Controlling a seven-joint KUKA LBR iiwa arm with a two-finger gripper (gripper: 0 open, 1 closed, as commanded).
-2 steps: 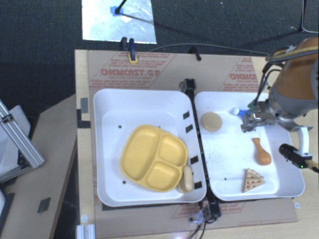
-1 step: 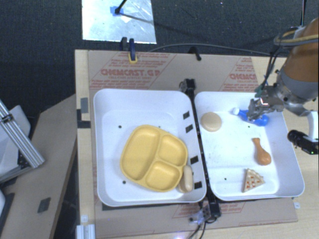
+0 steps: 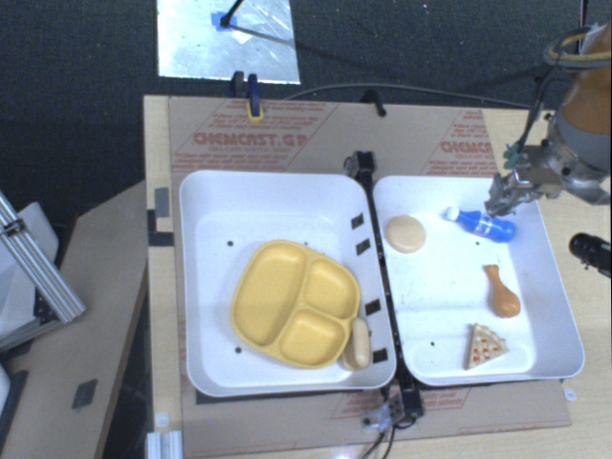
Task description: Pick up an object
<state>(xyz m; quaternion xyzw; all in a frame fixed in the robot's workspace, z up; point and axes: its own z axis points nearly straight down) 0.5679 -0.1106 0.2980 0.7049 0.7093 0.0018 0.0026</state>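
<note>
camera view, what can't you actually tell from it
- Gripper: too small and blurred in the camera view to tell whether it grips the blue bottle beneath it or only hovers.
- Blue bottle: its right end is partly covered by the gripper.
- Arm: cut off by the right edge.
- Beige roll: tucked against the yellow tray; contact unclear.

Tray [image 3: 287,299] in L bin [image 3: 206,256]; bottle [image 3: 488,225] in R bin [image 3: 555,323].
</note>
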